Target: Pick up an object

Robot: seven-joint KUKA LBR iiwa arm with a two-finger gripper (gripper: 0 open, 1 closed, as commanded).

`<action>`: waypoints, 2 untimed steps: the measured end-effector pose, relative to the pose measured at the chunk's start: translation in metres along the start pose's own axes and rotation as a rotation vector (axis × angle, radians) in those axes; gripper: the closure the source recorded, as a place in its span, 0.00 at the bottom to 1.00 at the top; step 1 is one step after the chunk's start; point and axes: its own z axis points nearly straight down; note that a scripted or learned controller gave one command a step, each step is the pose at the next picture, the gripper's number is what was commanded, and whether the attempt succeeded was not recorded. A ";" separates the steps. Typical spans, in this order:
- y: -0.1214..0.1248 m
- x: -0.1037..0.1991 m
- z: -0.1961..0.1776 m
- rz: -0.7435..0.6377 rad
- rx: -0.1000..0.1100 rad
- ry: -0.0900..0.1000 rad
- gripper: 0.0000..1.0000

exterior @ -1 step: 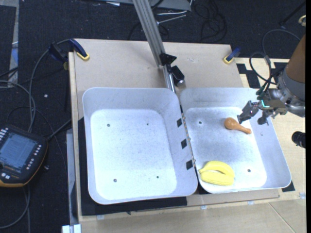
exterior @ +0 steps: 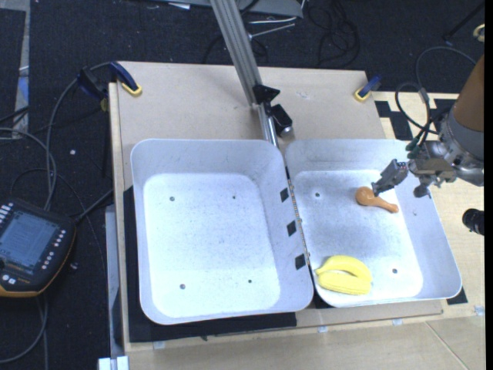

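Where the bench [exterior: 192,106] is viewed from above, two white bins are counted: left bin [exterior: 154,168] and right bin [exterior: 431,237]. Two objects are seen in the right bin: one orange object [exterior: 373,200] far, one yellow banana [exterior: 344,275] near. One gripper [exterior: 404,179] is positioned just beside the orange object, fingers spread, nothing grasped.

Above the right bin [exterior: 431,230], the gripper [exterior: 391,177] hangs just beside an orange spoon-shaped toy [exterior: 373,199], while a yellow banana [exterior: 344,274] lies near the front rim.
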 end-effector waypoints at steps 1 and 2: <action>0.001 -0.005 0.044 0.000 0.004 0.001 0.00; 0.000 -0.001 0.087 0.000 0.004 0.001 0.00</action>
